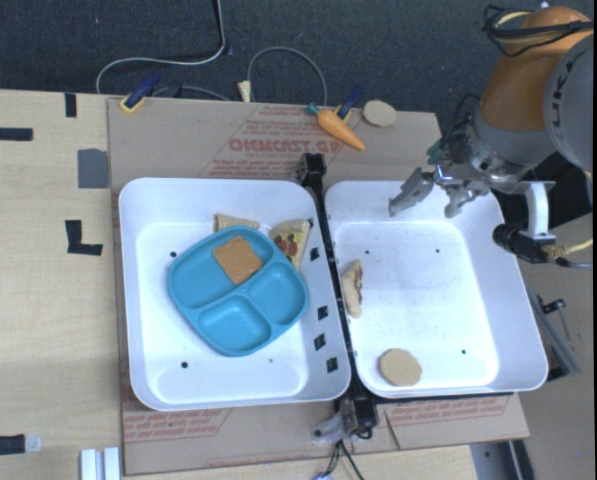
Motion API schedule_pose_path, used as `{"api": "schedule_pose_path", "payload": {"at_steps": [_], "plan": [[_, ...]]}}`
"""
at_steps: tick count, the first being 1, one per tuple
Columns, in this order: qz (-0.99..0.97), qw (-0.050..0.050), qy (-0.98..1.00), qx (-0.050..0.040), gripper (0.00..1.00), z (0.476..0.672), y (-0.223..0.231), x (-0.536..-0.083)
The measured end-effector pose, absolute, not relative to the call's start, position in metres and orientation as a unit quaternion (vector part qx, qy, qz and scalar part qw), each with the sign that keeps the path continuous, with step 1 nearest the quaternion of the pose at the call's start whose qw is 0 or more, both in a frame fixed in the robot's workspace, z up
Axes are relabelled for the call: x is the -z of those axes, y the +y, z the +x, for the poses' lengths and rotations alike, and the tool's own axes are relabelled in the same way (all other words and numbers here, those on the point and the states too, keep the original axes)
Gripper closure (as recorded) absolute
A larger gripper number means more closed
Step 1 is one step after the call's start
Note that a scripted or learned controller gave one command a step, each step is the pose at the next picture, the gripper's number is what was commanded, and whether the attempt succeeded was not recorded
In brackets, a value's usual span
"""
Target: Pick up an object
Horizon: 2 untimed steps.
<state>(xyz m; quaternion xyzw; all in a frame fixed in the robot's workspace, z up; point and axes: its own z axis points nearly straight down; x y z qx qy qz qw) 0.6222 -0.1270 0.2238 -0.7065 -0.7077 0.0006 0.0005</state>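
Observation:
My gripper [430,197] hangs over the far edge of the right bin [498,298], its two grey fingers spread open with nothing between them. In that bin a round tan cookie [400,367] lies near the front and a pale sandwich-like piece [352,287] rests against the left wall. The left bin [148,298] holds a blue divided plate [240,293] with a brown toast square [238,259] in one compartment. A pizza-like slice [292,238] and another tan wedge [234,223] lie behind the plate.
A toy carrot [339,129] and a round beige disc [380,114] lie on the cardboard behind the bins. Cables [218,38] run across the dark floor beyond. A black divider clip [313,173] sits between the bins at the far edge.

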Motion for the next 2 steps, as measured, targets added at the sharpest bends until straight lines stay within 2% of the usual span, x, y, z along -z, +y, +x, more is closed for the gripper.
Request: {"api": "schedule_pose_path", "payload": {"at_steps": [1, 2], "plan": [[-0.707, 0.005, -0.708, -0.0036, 0.0, 0.607, -0.106, -0.119], [-0.707, -0.002, -0.707, -0.0003, 0.0, 0.599, -0.095, -0.084]]}}
